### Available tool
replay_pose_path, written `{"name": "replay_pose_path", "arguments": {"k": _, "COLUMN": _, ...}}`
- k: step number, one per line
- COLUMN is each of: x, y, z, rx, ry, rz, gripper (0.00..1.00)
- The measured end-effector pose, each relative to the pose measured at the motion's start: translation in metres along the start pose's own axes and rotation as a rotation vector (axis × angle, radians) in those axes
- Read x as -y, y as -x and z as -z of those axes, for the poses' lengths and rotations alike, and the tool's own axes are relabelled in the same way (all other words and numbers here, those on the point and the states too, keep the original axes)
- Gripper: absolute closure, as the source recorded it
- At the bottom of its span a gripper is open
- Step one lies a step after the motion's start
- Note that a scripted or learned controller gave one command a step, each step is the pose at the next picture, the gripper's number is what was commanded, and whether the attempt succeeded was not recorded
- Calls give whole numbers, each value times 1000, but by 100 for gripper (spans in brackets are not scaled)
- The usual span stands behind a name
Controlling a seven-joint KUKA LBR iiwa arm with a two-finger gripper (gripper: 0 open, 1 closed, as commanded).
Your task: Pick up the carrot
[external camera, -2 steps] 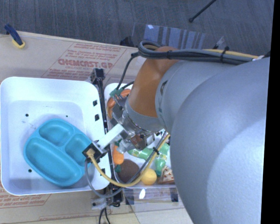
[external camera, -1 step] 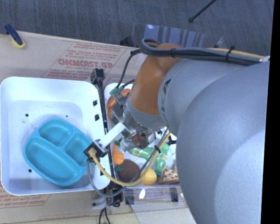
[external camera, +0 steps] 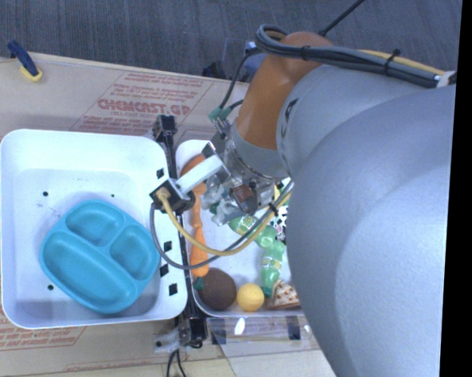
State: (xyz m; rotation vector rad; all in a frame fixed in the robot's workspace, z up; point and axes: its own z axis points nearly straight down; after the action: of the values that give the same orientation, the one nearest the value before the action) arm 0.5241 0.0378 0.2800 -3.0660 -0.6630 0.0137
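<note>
You are looking down at a slant on a bench (external camera: pixel 130 97) covered with brown cardboard that carries two shallow white bins side by side. Take the carrot (external camera: pixel 198 239) as your landmark: it lies in the right bin (external camera: pixel 187 152), hard against that bin's left wall, running lengthwise along the wall. A second orange patch shows further up the same wall; you cannot tell whether it belongs to the same carrot.

The end effector (external camera: pixel 229 193) hangs just right of the carrot's upper part, low over the right bin. Cables and fittings crowd it, and whether it is clenched or released cannot be told.

Below the carrot's lower tip sit a brown round fruit (external camera: pixel 218 289) and, right of that, a small yellow ball (external camera: pixel 251 296), both near the bin's bottom edge. Green items (external camera: pixel 269 253) lie to the carrot's right. Little open room remains on any side of it.

The grey arm (external camera: pixel 370 216) covers the far right. Left of the carrot, across the walls, the left bin (external camera: pixel 30 171) holds a blue divided plate (external camera: pixel 96 255).
</note>
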Motion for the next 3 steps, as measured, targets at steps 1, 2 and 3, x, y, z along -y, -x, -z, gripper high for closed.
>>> {"name": "replay_pose_path", "arguments": {"k": 1, "x": 75, "y": -23, "z": -54, "rx": 6, "ry": 1, "rz": -198, "gripper": 100}}
{"name": "replay_pose_path", "arguments": {"k": 2, "x": 19, "y": 1, "z": 74, "rx": -3, "ry": 3, "rz": 161, "gripper": 100}}
{"name": "replay_pose_path", "arguments": {"k": 3, "x": 100, "y": 10, "z": -31, "rx": 10, "ry": -4, "rz": 262, "gripper": 100}}
